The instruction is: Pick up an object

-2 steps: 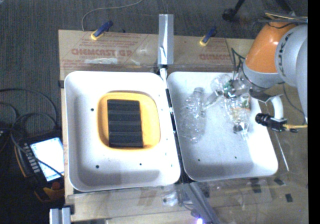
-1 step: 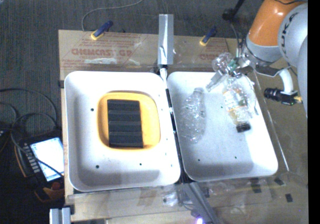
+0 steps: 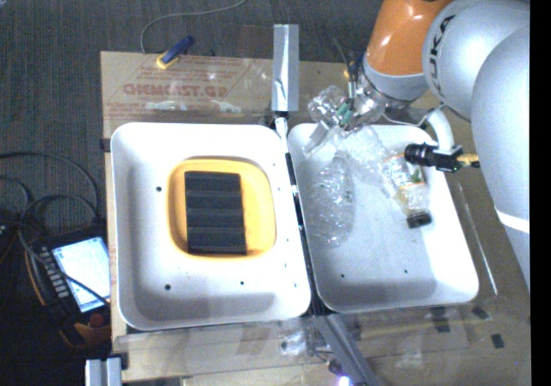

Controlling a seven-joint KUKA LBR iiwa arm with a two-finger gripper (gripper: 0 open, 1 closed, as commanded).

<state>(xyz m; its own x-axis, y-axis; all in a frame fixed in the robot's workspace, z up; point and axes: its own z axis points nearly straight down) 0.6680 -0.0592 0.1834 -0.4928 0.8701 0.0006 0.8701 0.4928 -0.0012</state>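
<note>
Fingers [image 3: 344,113] at right bin's [image 3: 448,285] far edge, grip state unclear, beside crumpled clear plastic [image 3: 336,190], yellow tray [image 3: 222,208] in left bin [image 3: 142,289]

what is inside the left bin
The left bin holds a yellow tray with a black ridged block on it. Whatever lies beneath the tray is covered.

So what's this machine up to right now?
A grey and orange arm reaches in over the right bin, its tool at the bin's far edge among clear plastic bottles. A small bottle with a dark cap lies nearby. Whether it has gripped anything is hard to tell. The left bin holds a yellow and black sponge.
</note>
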